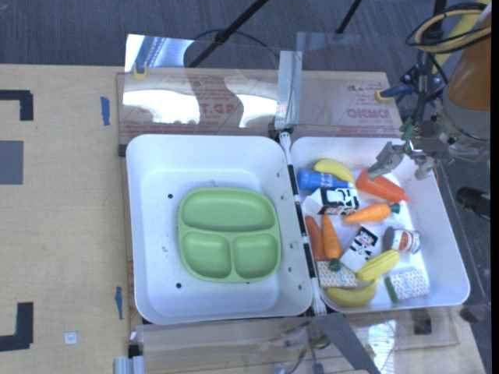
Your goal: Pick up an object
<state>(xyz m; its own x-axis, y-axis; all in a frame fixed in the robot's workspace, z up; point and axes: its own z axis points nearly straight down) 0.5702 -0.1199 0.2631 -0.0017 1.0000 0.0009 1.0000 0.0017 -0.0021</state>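
My gripper (405, 164) hangs over the far right corner of the right bin (451, 232), its two fingers spread open with nothing between them. Just below its left finger (384, 161) lies a red-orange toy pepper (380, 187). An orange carrot (366, 213), a yellow banana (334, 168), a blue bottle (315, 180) and a black-and-white carton (339, 199) lie close by in the same bin.
Nearer the front of the right bin lie two more carrots (323, 237), a white carton (360, 248), a small can (402, 241), two yellow bananas (378, 265) and a patterned packet (408, 284). The left bin (148, 209) holds a green divided plate (230, 234).
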